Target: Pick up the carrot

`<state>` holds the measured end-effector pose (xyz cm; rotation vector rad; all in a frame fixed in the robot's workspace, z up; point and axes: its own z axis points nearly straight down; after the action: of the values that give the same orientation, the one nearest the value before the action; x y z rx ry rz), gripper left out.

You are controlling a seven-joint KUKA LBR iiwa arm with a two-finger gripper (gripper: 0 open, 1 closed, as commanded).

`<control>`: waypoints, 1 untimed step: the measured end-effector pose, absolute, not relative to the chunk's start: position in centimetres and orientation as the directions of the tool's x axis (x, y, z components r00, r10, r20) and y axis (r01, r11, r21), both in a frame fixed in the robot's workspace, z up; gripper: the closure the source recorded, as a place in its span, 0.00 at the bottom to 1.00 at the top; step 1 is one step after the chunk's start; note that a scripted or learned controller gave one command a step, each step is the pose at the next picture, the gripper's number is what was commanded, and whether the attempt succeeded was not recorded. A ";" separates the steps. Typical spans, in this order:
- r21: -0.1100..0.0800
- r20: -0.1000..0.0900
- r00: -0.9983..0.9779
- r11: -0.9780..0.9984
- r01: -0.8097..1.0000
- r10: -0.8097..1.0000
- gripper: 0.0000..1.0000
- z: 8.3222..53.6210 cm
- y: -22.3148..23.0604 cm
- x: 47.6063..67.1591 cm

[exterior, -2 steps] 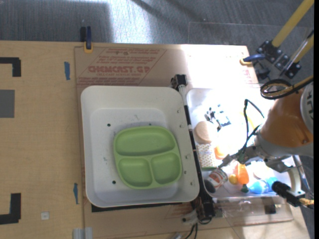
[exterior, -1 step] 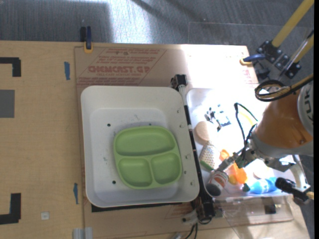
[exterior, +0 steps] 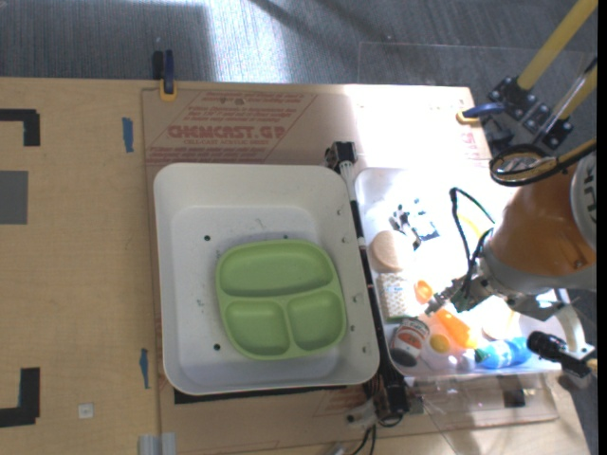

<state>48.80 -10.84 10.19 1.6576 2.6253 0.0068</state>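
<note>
Two shallow white bins on tabletop; left bin [exterior: 180, 282] holds green three-compartment plastic plate [exterior: 280, 297]. Small orange carrot [exterior: 451, 328] lies in right bin [exterior: 379, 183] among clutter, beside blue bottle [exterior: 500, 354]. My tool [exterior: 453, 298] hovers just above carrot; cannot tell its state. Step: approach. Next: descend, centre on carrot, clamp.

The pincer [exterior: 444, 299] is seen low in the right bin [exterior: 432, 183] — just beside the carrot [exterior: 452, 329]; a green divided tray [exterior: 281, 298] is seen in the left bin [exterior: 190, 192].
</note>
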 end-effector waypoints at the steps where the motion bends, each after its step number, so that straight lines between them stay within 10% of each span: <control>1: 0.006 0.003 -0.307 0.307 0.952 0.952 1.00 18.6 0.6 48.1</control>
<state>48.13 0.62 18.61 1.8486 2.5388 0.0112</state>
